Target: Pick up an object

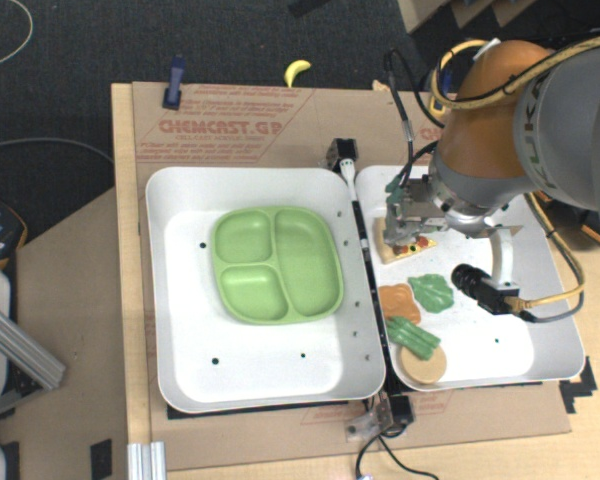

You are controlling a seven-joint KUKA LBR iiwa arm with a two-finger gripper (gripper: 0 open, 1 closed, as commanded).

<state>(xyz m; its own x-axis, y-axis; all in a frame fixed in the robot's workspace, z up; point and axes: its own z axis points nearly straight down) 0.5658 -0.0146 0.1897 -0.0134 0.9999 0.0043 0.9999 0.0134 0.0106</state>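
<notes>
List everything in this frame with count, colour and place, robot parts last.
left bin: 1, white, bench's left
right bin: 1, white, beside it
divided plate: 1, light green, centre of left bin
flat piece: 1, pale with red bits, right bin, under gripper
orange piece: 1, orange, right bin, by left wall
leafy piece: 1, green, right of orange piece
long piece: 1, green, overlapping round disc
round disc: 1, tan, right bin's near-left corner
cardboard sheet: 1, brown, under both bins
clip: 1, blue, cardboard's far-left edge
curved thing: 1, yellow, beyond cardboard's far edge
arm: 1, grey and orange, from the right
gripper: 1, metal grey, over flat piece
</notes>
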